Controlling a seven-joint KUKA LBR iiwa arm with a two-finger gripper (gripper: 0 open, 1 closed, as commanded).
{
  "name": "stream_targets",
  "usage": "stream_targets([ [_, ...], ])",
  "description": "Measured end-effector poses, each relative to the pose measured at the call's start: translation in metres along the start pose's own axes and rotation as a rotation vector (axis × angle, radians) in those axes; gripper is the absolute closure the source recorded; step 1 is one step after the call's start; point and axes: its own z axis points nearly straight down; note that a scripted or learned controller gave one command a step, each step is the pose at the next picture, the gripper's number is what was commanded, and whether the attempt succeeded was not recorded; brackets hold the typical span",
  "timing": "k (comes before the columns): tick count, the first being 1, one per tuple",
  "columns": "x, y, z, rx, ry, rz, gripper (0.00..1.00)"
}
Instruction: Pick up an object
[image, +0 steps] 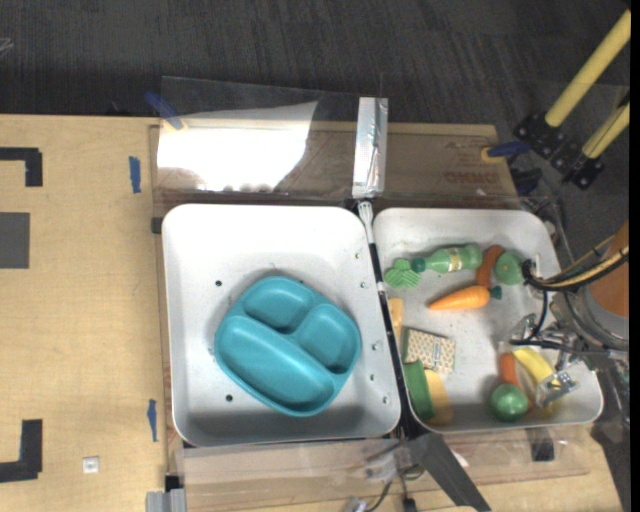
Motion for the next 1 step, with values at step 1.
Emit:
stream_targets([
  [1,-0.0083,0.0042,0.0001,-0.003,-0.009,-0.383,0.00],
])
